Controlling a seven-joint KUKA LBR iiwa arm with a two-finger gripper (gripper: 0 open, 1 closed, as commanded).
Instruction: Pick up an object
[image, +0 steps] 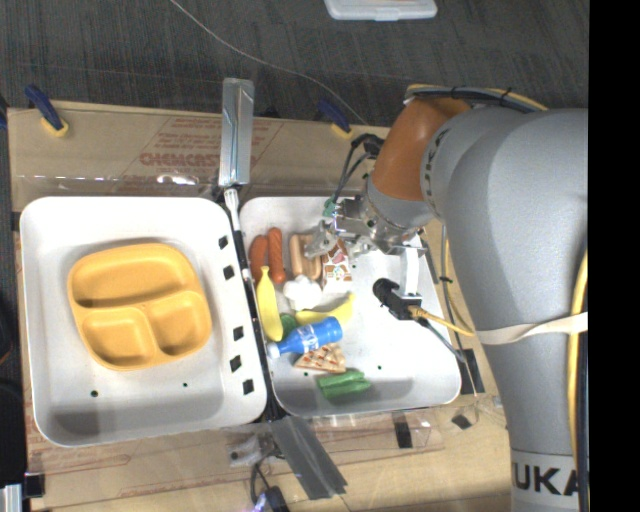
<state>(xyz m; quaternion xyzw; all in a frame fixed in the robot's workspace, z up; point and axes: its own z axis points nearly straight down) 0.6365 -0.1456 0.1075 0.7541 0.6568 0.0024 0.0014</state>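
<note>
Camera view. The hand (338, 240) is low over the far end of the right bin (420, 372), among clutter. Whether it is wide or narrow cannot be told, and nothing can be confirmed as held.

The nearest candidates are a bun (301, 256) just beside the hand, toward the bins' shared wall, and two sausages (267, 255) against that wall. Further toward the bin's near edge lie a banana (268, 308), a blue bottle (312, 336), a pizza slice (322, 358) and a green piece (345, 383).

Judgement: the bun is the likely target. The grasp should close across its short width and lift straight up, as the sausages touch or nearly touch it and could be dragged along.

Clearances: the items crowd the shared-wall side, so there is little room there for a sideways approach. The right bin's floor toward its outer edge and near-right corner is bare and offers room to withdraw. The arm (500, 220) overhangs that outer edge. The left bin (40, 400) carries a yellow tray (140, 305), with open floor along its near edge. The bench (100, 140) surrounds both bins.
</note>
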